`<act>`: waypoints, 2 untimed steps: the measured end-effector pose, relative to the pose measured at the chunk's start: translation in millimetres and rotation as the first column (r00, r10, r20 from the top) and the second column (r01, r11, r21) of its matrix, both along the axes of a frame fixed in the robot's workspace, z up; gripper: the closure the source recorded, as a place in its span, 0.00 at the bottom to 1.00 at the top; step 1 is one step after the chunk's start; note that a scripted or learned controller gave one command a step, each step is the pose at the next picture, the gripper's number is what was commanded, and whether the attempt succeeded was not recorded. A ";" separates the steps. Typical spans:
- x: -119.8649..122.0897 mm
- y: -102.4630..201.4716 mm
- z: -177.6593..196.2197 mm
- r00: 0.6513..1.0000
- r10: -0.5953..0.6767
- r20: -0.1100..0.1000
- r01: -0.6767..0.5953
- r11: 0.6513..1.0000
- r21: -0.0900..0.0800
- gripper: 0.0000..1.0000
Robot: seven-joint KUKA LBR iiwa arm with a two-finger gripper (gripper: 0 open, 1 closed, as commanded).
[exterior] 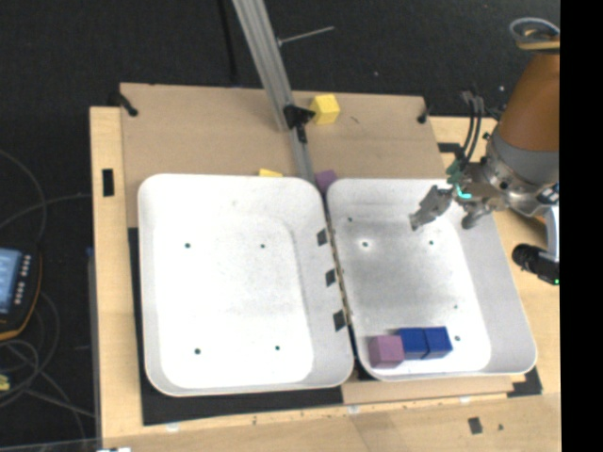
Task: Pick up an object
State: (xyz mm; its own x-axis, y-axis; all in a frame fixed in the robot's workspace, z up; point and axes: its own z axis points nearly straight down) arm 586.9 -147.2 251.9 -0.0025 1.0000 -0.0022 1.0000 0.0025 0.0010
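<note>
The arm (528, 111) has a rounded orange band above a grey wrist, black cables alongside, and a metallic grey tool (450, 210).

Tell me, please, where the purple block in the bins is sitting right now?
The purple block lies at the right bin's near edge, in its left corner, touching the blue blocks on its right.

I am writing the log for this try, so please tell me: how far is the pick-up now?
Done: nothing yet; the purple block and the blue blocks lie at the near edge of the right bin. In hand: the hand hangs over that bin's far end, apart from the blocks, with nothing between its fingers. Left: move to a block, come down, close on it and lift.
</note>
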 end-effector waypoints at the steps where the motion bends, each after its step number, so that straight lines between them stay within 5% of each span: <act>1: 0.0 0.3 0.0 1.000 0.002 -0.001 -0.002 1.000 0.000 0.00; 2: 0.0 0.3 0.0 1.000 0.002 -0.001 -0.002 1.000 0.000 0.00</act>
State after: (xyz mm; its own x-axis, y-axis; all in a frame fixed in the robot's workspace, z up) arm 586.9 -146.9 251.8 -0.0048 1.0000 -0.0021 1.0000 0.0048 0.0003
